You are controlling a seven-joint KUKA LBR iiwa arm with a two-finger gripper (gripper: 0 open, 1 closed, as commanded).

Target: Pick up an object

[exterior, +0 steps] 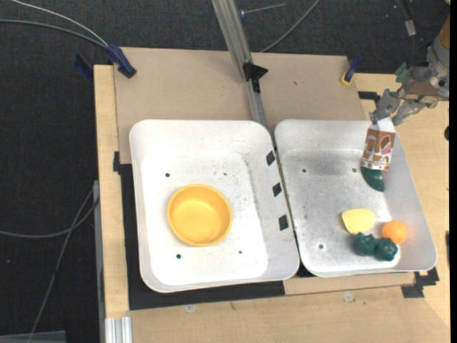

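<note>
- You see the gripper (397,110): pale grey metal fingers, teal-green accents at the wrist block.
- Wrist housing: beige/silver; dark cable alongside.

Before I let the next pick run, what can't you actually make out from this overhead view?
- Claw: too small to tell whether it grips the bottle or just touches its cap.
- Bottle label: too small to read.
- Arm: cut off by the right edge.
- Green object in the right bin: shape too small to identify; touches the orange ball.

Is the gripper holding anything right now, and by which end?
Yes: the gripper pinches the white top end of the brown-labelled bottle with a dark green base, which hangs over the right white bin.
</note>
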